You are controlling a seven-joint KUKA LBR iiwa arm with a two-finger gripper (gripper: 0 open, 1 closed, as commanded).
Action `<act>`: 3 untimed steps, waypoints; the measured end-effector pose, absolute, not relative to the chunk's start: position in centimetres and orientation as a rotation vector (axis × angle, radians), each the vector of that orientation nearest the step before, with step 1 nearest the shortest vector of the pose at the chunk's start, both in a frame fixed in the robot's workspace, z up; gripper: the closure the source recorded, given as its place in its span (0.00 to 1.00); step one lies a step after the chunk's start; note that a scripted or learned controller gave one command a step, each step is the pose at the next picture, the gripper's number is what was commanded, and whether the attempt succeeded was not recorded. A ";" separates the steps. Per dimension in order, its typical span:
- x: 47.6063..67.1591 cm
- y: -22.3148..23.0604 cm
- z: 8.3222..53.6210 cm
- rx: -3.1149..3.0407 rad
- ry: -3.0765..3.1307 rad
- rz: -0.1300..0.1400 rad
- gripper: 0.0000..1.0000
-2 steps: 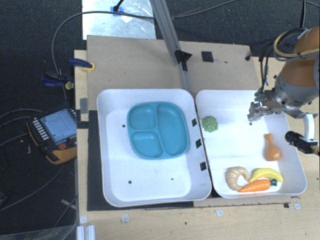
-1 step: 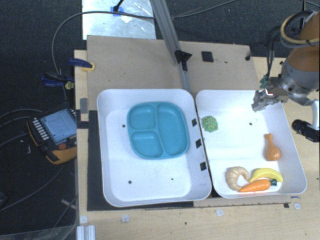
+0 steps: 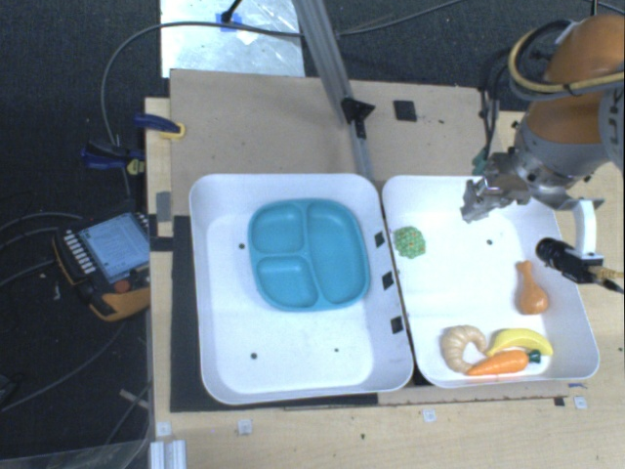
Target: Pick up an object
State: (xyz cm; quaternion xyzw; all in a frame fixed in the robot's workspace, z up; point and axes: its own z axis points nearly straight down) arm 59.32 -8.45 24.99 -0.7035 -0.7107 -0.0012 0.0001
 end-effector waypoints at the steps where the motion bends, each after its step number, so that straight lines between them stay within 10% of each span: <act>1: 58.6 -2.2 23.9 -2.208 -2.232 -0.003 1.00; 3: 58.1 9.2 23.1 -2.210 -2.233 -0.004 1.00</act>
